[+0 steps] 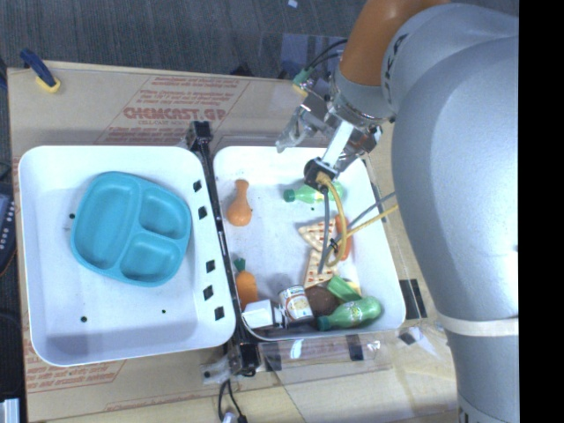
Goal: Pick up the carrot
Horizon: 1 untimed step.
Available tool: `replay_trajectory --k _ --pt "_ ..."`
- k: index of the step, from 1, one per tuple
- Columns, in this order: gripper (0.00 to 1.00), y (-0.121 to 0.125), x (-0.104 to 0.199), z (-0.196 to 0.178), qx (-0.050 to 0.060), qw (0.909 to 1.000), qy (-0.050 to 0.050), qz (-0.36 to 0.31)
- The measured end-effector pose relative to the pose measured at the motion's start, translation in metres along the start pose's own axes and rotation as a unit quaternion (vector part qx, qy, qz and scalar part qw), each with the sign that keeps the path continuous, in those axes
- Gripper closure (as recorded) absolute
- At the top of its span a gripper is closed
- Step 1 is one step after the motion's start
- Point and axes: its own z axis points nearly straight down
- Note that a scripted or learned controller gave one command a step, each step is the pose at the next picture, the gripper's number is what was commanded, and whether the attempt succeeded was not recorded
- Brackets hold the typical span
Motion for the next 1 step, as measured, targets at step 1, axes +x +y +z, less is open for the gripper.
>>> replay_trajectory --k 1 --pt "0.0 0.0543 -0.0994 -0.0152 0.001 0.9996 -0.001 -0.028"
